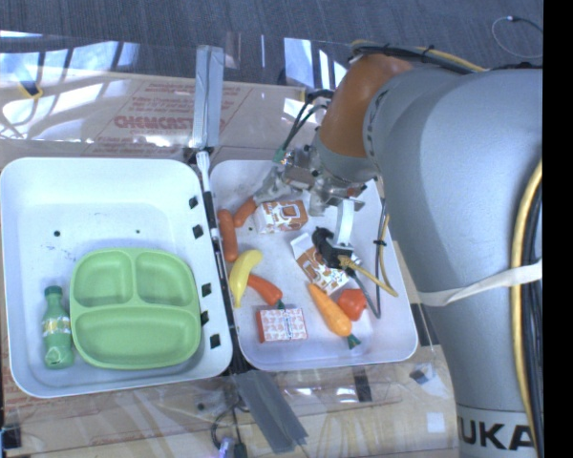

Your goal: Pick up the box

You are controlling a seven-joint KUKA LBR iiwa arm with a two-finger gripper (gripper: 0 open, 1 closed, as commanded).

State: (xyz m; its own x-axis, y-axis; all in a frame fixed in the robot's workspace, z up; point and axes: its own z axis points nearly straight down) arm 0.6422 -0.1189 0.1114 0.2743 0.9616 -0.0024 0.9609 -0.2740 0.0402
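My gripper [293, 181] hangs over the far edge of the right white bin [393, 343], and I cannot tell whether it is released or clenched. Just below it, toward the bin's middle, lies a small brown-and-white printed cardboard box [282, 217]. A second brown-and-white box [321, 267] lies tilted near the right wall, partly under my wrist gear. A flat red-and-white patterned box [282, 324] sits apart from me by the near edge.

Along the bin's left wall lies an orange-red plastic sausage [228, 236], with a yellow toy banana [244, 274] beside it and a short orange-red toy pepper [265, 289] between the banana and the red-and-white box. An orange toy carrot [330, 312] and a red toy tomato [352, 303] lie touching near the near right corner.

In the left white bin [19, 189], a light green divided plastic plate [136, 309] fills the near half, and a small green plastic bottle [56, 328] stands beside it at the left wall.
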